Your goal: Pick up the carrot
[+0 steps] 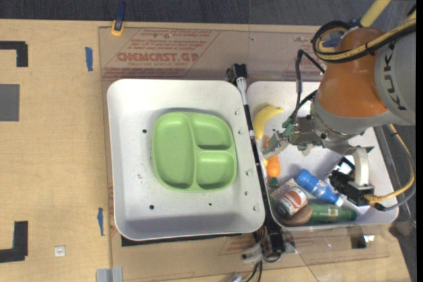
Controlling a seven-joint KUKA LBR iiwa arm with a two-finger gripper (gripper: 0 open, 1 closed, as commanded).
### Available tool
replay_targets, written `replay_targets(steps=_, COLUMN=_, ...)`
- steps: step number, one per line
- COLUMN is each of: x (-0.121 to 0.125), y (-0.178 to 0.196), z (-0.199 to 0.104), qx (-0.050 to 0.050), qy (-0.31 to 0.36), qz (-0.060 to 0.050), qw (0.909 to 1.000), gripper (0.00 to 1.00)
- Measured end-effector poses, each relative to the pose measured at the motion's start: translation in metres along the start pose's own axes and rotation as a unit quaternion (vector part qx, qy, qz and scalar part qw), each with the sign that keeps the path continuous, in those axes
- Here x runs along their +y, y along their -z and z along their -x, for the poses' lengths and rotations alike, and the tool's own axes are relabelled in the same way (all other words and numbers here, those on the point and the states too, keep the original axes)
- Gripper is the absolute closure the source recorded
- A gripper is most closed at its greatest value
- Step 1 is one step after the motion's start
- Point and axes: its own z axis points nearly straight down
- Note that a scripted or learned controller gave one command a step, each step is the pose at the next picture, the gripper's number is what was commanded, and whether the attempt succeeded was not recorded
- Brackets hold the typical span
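The claw (285,137) hangs over the right-hand bin (377,162), low in its left half, with the grey arm and its orange band (350,79) rising up and to the right of it. Whether the claw is open or closed cannot be told; the wrist body covers most of it.

The carrot (272,167) lies just below the claw and slightly to its left, a small orange piece against the bin's left wall, not in the claw's grip as far as can be seen. Just above and left of the claw sits a yellow banana (266,118). Below the claw, past the carrot, a cluster fills the bin's lower part: a red-and-white can (291,197), a blue bottle (317,184) to the claw's lower right, and a green bottle (330,212) lying flat along the bottom wall (a brown object under the can is too hidden to name).

Well to the left of the claw, across the dividing rim, the left-hand bin (132,142) holds a green divided plate (193,150), lying flat near its middle. Both bins rest on a counter (53,142).
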Motion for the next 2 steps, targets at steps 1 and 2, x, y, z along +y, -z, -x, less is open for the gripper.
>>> replay_targets(steps=1, x=-0.008, y=-0.087, z=0.062, qx=0.000, qy=-0.052, qz=0.001, qw=0.9986, gripper=0.00)
replay_targets(steps=2, x=0.057, y=-0.094, z=0.098, qx=-0.001, qy=-0.121, qz=0.006, qw=0.9926, gripper=0.00)
